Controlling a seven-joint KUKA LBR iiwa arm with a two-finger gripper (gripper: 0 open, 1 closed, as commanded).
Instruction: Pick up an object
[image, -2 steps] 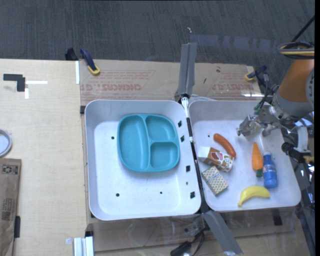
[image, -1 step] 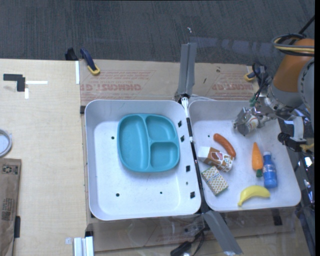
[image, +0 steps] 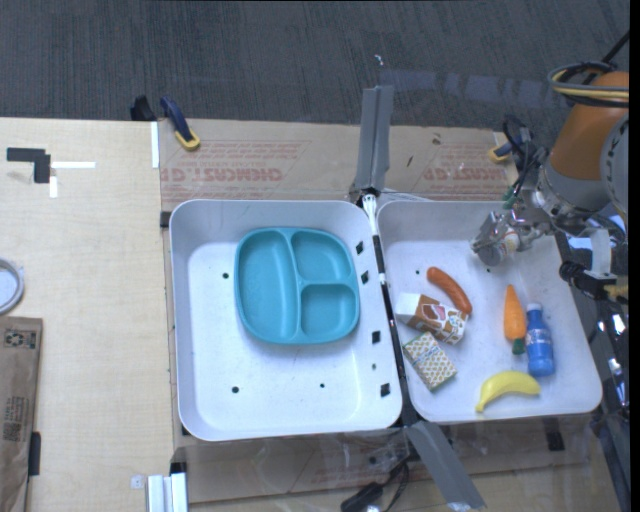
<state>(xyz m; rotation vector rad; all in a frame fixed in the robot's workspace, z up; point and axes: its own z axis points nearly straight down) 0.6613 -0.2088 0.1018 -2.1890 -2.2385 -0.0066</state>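
The gripper (image: 497, 243) is seen above the right bin's (image: 575, 400) far end; finger state cannot be told. The sausage (image: 449, 289) lies near, below-left, untouched.

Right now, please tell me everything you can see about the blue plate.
The plate is teal blue, looks like smooth plastic, and has rounded corners. Raised ridges split it into three compartments: one large on the view's left, two smaller on the right. Nothing lies in them. It lies flat, right side up, slightly turned, in the upper middle of the left bin, resting on the bin floor. Nothing else touches it; the gripper is over the right bin.
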